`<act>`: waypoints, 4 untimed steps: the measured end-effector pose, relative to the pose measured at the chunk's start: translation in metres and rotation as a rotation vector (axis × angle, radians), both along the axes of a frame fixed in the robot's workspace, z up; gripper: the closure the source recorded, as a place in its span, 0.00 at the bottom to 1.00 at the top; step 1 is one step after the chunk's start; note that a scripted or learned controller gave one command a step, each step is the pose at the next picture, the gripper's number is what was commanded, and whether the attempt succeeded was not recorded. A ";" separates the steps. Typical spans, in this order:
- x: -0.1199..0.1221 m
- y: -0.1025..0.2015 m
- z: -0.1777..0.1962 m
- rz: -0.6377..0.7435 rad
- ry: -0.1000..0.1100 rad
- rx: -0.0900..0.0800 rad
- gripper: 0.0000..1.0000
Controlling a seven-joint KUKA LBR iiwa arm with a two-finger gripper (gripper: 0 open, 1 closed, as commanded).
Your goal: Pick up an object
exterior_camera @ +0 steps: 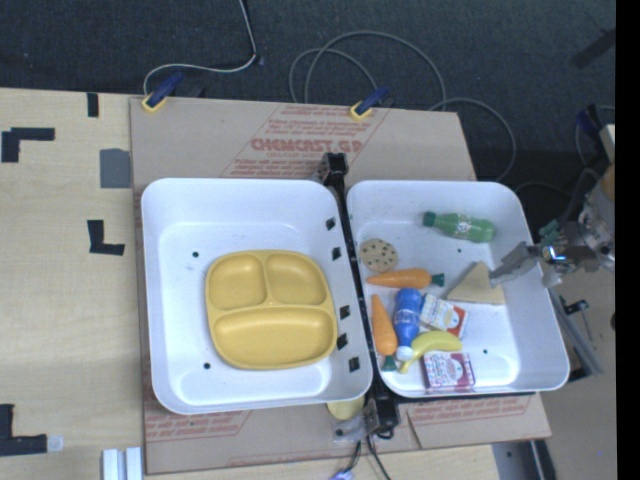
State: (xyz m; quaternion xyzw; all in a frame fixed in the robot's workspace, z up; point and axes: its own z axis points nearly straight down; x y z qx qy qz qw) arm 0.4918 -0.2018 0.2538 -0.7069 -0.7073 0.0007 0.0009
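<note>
Reaching in from the right edge, the tool (pixel 520 263) sits over the right rim of the right bin (pixel 500 200), its grey tip just beside a tan wedge (pixel 480 285); whether it is wide or narrow cannot be told at this scale, and nothing is seen between its tips.

Candidate objects all lie in the right bin. A green bottle (pixel 460 227) lies on its side near the far wall, apart from the rest: smooth, rounded, probably light and inclined to roll, best taken across its body. A round speckled cookie (pixel 378 255) lies flat by the central divider, thin and hard to get under. Two orange carrots (pixel 398 279), one crosswise and one (pixel 384 328) lengthwise, look like rigid moulded plastic, tapered, best gripped at the thick middle. A blue bottle (pixel 407 315), a yellow banana (pixel 437 343), a small white-and-red packet (pixel 445 315) and a red box (pixel 447 371) crowd together, touching or nearly so; a grasp there risks nudging neighbours. The wedge, flat-faced and stiff-looking, is judged the nearest target, held across its thin faces.

A yellow divided plate (pixel 270 308), glossy and three-compartmented, rests in the left bin (pixel 170 268). Both bins stand on a cardboard sheet (pixel 300 143) over the pale wooden surface (pixel 50 268).
</note>
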 end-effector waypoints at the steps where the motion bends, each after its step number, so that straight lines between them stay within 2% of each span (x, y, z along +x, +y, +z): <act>1: -0.006 0.047 -0.123 0.003 0.012 0.006 0.00; 2: -0.005 0.065 -0.166 -0.007 -0.018 -0.017 0.00; 3: 0.077 0.075 -0.165 0.001 -0.011 -0.010 0.00; 4: 0.138 0.094 -0.164 0.000 -0.013 -0.010 0.00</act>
